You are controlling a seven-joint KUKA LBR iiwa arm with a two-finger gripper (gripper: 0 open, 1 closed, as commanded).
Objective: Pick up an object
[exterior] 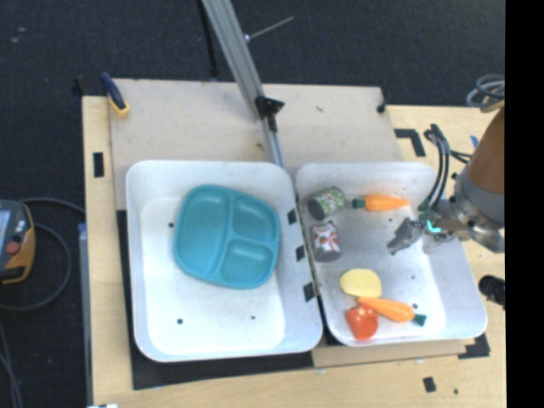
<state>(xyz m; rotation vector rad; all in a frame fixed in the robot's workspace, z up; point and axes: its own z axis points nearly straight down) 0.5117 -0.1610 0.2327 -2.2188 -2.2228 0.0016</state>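
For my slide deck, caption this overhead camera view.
Gripper poised over right bin of toy food; blue divided plate in left bin.

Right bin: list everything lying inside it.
In the right bin: two carrots, a green can, a silver can, a yellow piece, a red piece. The arm covers its right edge.

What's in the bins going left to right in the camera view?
Blue divided plate → green-labelled can → yellow lemon-like piece → upper carrot → claw. The other can, the red piece and the lower carrot overlap these in the order, so they are left out.
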